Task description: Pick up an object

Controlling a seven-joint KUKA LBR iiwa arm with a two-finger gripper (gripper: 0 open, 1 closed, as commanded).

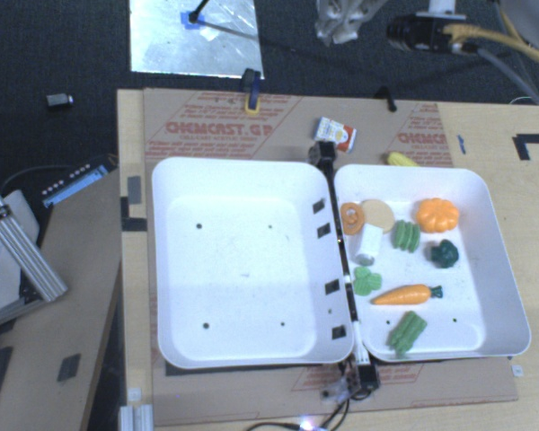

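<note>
The right bin (499, 241) holds several toy foods: an orange pumpkin (437, 214), a carrot (404, 294), a dark green broccoli (445, 253), a green pickle (405, 235), a green ridged piece (406, 330), a light green leafy piece (366, 282), a white block (369, 241), a tan disc (376, 214) and an orange ring (351, 215). My gripper (343, 9) hangs high at the top of the view, beyond the bench's far edge, well away from the bins. Nothing shows between its fingers.
The left bin (242, 259) lies beside the right one. A small red-and-white carton (334, 133) and a yellow piece (401, 160) lie on the cardboard behind the bins. A shiny metal sheet (196, 25) lies on the floor at the back left.
</note>
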